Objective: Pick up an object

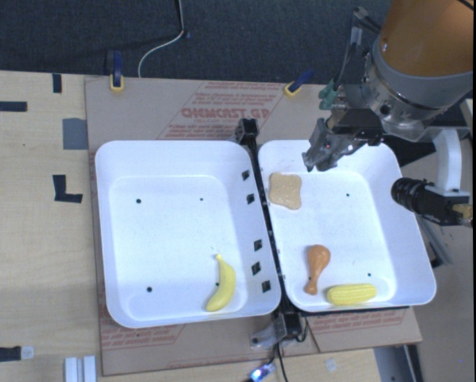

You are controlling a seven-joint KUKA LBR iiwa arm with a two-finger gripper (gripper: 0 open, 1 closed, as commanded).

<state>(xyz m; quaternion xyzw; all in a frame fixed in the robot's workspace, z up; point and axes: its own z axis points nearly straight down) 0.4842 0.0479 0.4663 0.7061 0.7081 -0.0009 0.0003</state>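
My gripper (317, 159) hangs over the far part of the right bin (397, 237), just right of and above a tan slice of bread (286, 190). Nothing shows between its fingers. An orange chicken drumstick (316, 266) lies near the front of the same bin, and a yellow corn cob (351, 294) rests beside it at the front wall. A yellow banana (221, 286) lies in the front right corner of the left bin (142, 237).
A row of black clips (259, 237) runs along the seam where the two bins meet. A black cylinder on a white mount (419, 196) juts in at the right bin's outer rim. Both bins stand on a cardboard sheet (206, 110).
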